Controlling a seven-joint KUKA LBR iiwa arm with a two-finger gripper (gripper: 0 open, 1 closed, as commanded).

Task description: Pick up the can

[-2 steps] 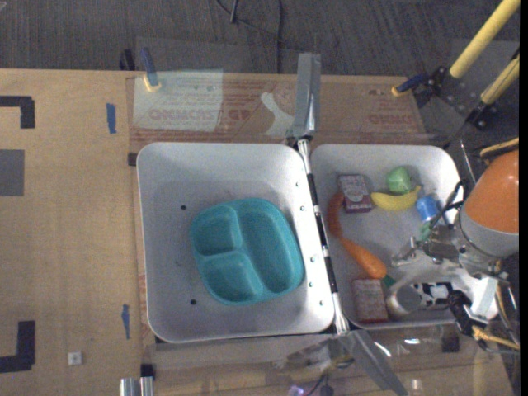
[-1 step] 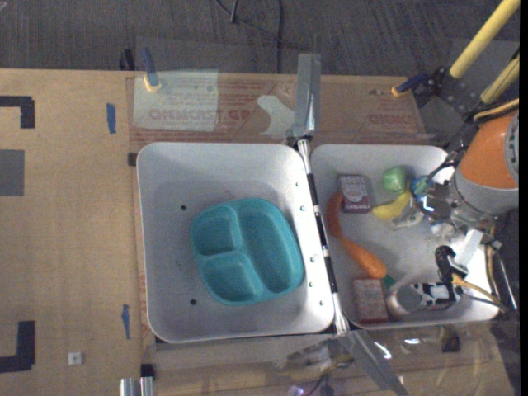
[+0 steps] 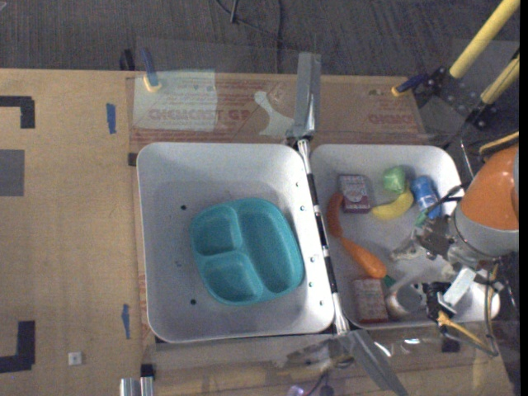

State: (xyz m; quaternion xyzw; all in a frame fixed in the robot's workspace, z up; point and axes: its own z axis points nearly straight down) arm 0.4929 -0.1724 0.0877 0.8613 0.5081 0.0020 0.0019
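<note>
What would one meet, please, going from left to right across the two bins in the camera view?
Teal divided plate → carrot → yellow banana → blue can → gripper.

Left bin (image 3: 157, 246): centre of the frame, on the table (image 3: 66, 246).
Divided tray (image 3: 245, 252): inside the left bin, mid-floor.
Right bin (image 3: 375, 153): touching the left bin's right side.
Can (image 3: 424, 193): right bin, upper right, just right of the banana (image 3: 393, 208).
Small box (image 3: 355, 193): left of the banana.
Carrot (image 3: 365, 258): mid-bin, below the small box.
Arm (image 3: 487, 213): over the bin's right edge.
Pincer (image 3: 417, 246): right of the carrot.
</note>
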